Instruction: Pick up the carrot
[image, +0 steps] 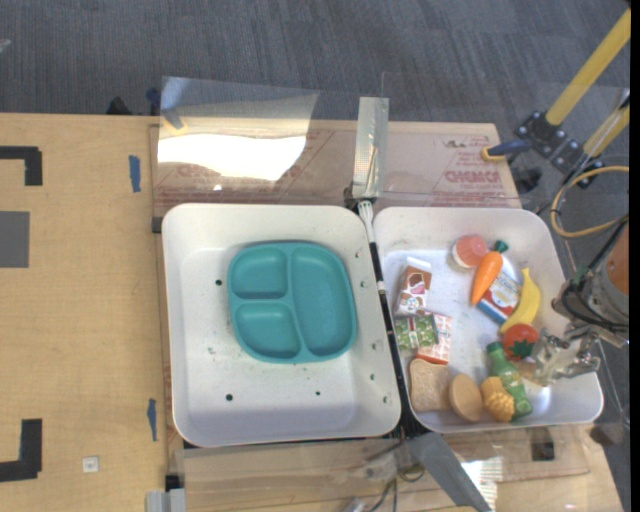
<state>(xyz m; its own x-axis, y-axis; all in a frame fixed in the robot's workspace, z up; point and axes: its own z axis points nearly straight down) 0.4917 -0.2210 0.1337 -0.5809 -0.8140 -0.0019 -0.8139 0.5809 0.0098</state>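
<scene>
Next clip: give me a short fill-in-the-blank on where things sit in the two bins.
1. The carrot lies in the ____ bin of the camera view.
2. The teal divided plate has ____ compartments.
3. The carrot's green top points toward the ____ edge of the view.
4. The end effector is at the right bin's ____ rim.

Missing words: right; three; top; right

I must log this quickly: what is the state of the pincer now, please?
Pincer: cannot be told; it hovers at the right bin's right edge, apart from the carrot.
</scene>
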